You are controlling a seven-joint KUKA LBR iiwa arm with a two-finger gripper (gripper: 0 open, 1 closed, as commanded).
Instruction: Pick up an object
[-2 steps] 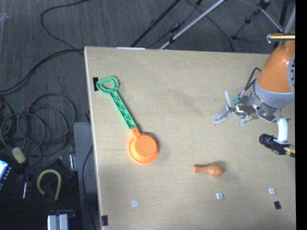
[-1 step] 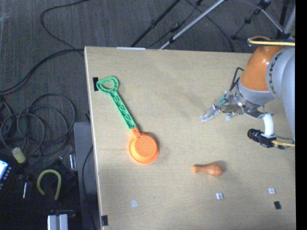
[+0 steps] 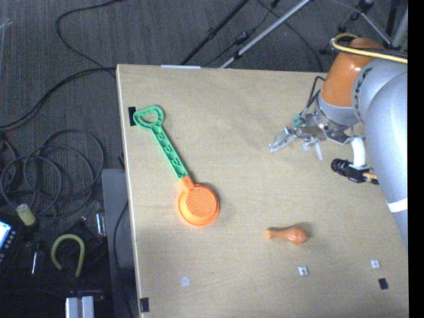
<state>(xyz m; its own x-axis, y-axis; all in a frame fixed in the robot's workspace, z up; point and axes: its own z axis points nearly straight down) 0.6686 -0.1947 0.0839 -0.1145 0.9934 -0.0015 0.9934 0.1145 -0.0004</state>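
An orange drumstick-shaped toy (image 3: 289, 234) lies on the tan board (image 3: 232, 105), low and right of centre. A scoop with a green handle and a round orange head (image 3: 197, 204) lies slantwise on the left part. My gripper (image 3: 296, 147) hangs over the right part of the board, above and slightly right of the drumstick and well apart from it. Its fingers are spread open with nothing between them. The grey arm with the orange band (image 3: 348, 71) comes in from the right.
Small square markers (image 3: 303, 270) dot the board's lower right. A black tab (image 3: 131, 115) sits by the scoop's handle end. Cables and a green U-shaped item (image 3: 66, 250) lie on the floor beyond the board's left edge. Tripod legs (image 3: 278, 18) cross the top.
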